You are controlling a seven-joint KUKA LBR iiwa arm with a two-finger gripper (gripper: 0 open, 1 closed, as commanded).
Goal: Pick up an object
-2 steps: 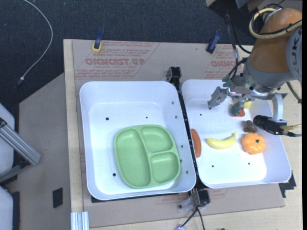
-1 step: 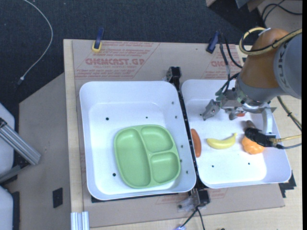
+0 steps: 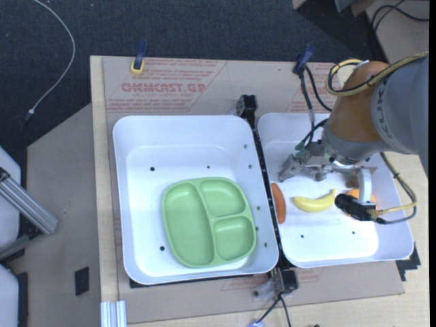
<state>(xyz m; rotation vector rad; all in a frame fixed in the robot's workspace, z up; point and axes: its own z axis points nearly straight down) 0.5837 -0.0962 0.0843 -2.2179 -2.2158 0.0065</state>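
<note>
gripper (image 3: 308, 169) low in right bin (image 3: 327, 247) just above banana (image 3: 315, 201), likely lining up a grab, grip state can't tell; carrot (image 3: 278, 201) against bin wall, harder reach

- Two shallow white bins sit side by side on the counter (image 3: 204, 87): the left bin (image 3: 136, 182) and the right bin (image 3: 340, 247).
- One green divided tray (image 3: 208, 221) lies in the left bin; it has three compartments.
- One yellow banana (image 3: 315, 201) lies in the right bin.
- One orange carrot-like piece (image 3: 278, 201) lies at the right bin's left wall.
- One small orange object (image 3: 353, 197) lies just right of the banana; its kind cannot be told.
- One robot arm (image 3: 381, 107) reaches over the right bin.
- Two clamps stand at the counter's far edge: one yellow-and-blue clamp (image 3: 139, 57) and one blue clamp (image 3: 303, 58).
</note>
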